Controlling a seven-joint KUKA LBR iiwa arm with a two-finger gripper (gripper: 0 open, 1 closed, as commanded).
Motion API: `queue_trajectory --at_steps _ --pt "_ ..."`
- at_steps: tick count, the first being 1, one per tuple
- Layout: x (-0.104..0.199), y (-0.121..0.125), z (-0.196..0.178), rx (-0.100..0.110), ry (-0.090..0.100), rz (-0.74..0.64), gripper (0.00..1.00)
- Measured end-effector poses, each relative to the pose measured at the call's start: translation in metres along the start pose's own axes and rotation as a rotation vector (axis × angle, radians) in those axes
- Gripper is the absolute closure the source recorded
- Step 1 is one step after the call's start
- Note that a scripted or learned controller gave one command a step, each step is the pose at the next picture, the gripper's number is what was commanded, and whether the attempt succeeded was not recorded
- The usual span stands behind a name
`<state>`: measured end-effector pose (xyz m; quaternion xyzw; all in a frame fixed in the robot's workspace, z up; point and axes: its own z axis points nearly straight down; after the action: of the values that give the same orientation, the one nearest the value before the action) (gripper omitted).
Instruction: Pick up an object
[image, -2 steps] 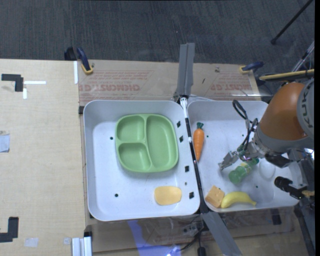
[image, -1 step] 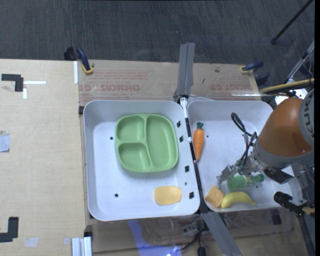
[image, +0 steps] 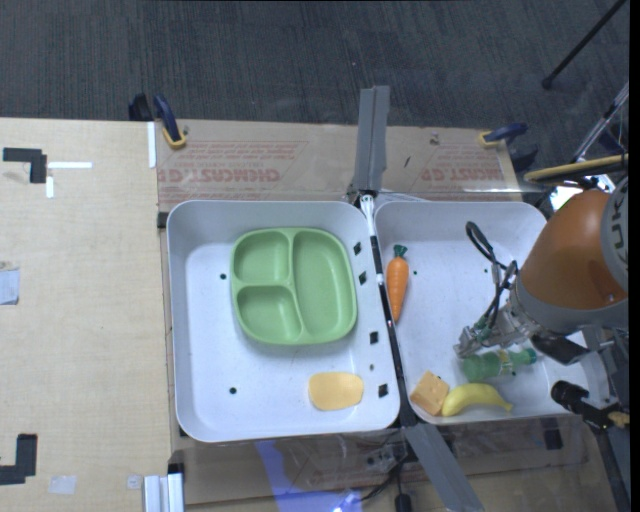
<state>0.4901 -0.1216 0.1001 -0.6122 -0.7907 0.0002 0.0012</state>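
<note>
The right bin (image: 445, 235) holds an orange carrot (image: 397, 283) near its left wall. A yellow banana (image: 477, 400) and an orange wedge-shaped block (image: 430, 392) lie at its front edge. Just behind the banana lies a small green object (image: 487, 367). My gripper (image: 487, 343) is low in the right bin, directly over and against that green object, which it partly hides. The arm's orange band (image: 575, 255) rises behind it at the right.
In the left bin (image: 195, 330) sit a green divided plate (image: 294, 286) and a flat yellow oval piece (image: 336, 391). A metal divider (image: 372, 140) runs between the bins. Black cable loops (image: 485, 245) hang beside the wrist.
</note>
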Motion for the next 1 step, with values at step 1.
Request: queue_trajectory --at_steps 1 --pt "0.0651 0.0295 -0.0906 0.000 -0.002 0.395 1.00"
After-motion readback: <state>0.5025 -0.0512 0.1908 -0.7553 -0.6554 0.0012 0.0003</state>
